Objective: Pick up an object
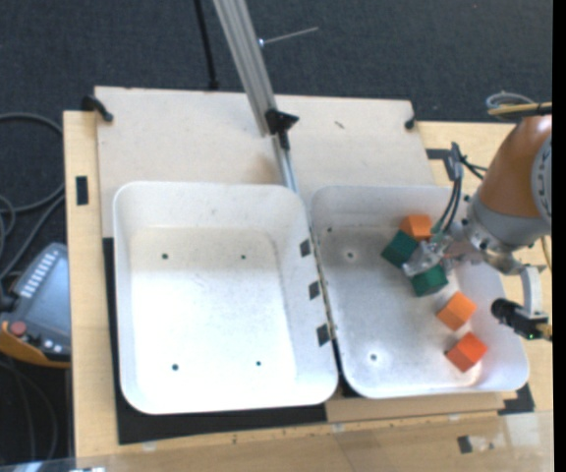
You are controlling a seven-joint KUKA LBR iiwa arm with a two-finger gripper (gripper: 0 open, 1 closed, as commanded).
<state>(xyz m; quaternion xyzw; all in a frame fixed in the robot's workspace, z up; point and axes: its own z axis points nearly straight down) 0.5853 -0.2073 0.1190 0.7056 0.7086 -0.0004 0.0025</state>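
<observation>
1. We see the gripper (426,258) low inside the right bin (362,313), reaching in from the arm (514,190), whose grey body and orange band stand just to its right.
2. We cannot tell how the tool is set; its tip is a blur of pale metal among the blocks.
3. Two green blocks flank the tip: one green block (397,248) just to its left and touching or nearly so, the other green block (429,282) right below it.
4. Whether either green piece sits between the tool's tips, we cannot tell.
5. An orange cube (417,226) lies just above the tool, beside the upper green block.
6. A second orange cube (456,310) rests below and to the tool's right, near the lower green block.
7. A redder orange cube (467,350) lies farther below, well apart from the tool, near the bin's lower rim.
8. The left bin (136,264) sits well to the tool's left.
</observation>
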